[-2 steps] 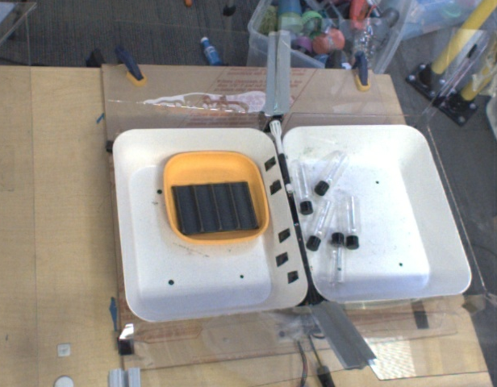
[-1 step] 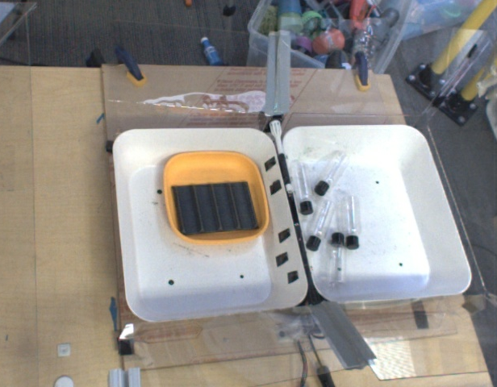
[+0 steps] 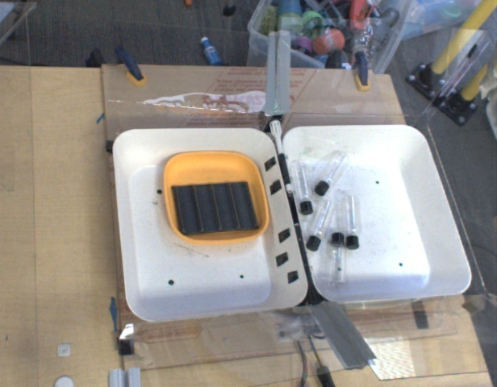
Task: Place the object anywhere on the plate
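- Whether the gripper is released or clenched cannot be told from this view.
- Two white bins sit side by side: the right bin (image 3: pixel 410 216) lies on the side where the arm reaches in, and the left bin (image 3: pixel 144 280) lies on the far side from it.
- An orange plate (image 3: pixel 177 170) with rounded corners rests in the left bin, toward its back half.
- A black block (image 3: pixel 215 208) with parallel ridges lies flat on the plate, inside its rim and slightly toward the front edge.
- Several clear tubes (image 3: pixel 343 214) with black caps lie scattered in the right bin, on the half nearest the divide between the bins; some touch or cross one another.
- A row of small black tabs (image 3: pixel 279 216) runs along the left bin's inner edge, next to the divide.
- Behind the bins lies a sheet of cardboard (image 3: pixel 192 83), and beyond it stands a clear tub (image 3: pixel 329 14) of mixed coloured items.
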